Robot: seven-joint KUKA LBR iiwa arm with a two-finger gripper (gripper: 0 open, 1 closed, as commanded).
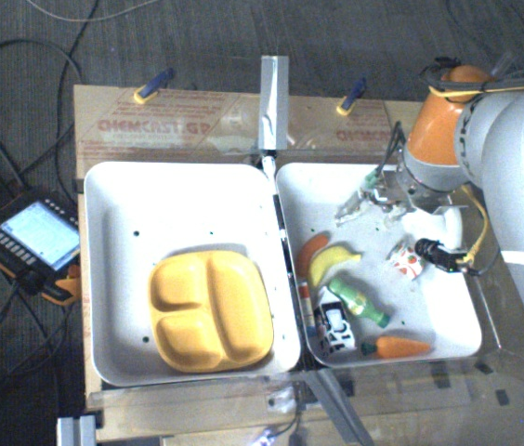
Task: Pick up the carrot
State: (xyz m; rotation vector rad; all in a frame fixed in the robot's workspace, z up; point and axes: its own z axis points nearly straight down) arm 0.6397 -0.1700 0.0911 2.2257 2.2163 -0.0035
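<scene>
The carrot (pixel 401 347), orange with a small green end, lies flat near the front edge of the right bin (pixel 457 328). My gripper (pixel 353 206) hangs over the back part of that bin, well behind the carrot and apart from it. Its silvery fingers (pixel 344 216) point left, spread open with nothing between them.
The right bin also holds a yellow banana (pixel 334 261), a red-orange piece (pixel 312 247) beside it, a green bottle (pixel 360 306), a black-and-white item (pixel 335 329) and a small white-and-red item (pixel 408 263). A yellow divided plate (pixel 212 310) lies in the left bin (pixel 123 212).
</scene>
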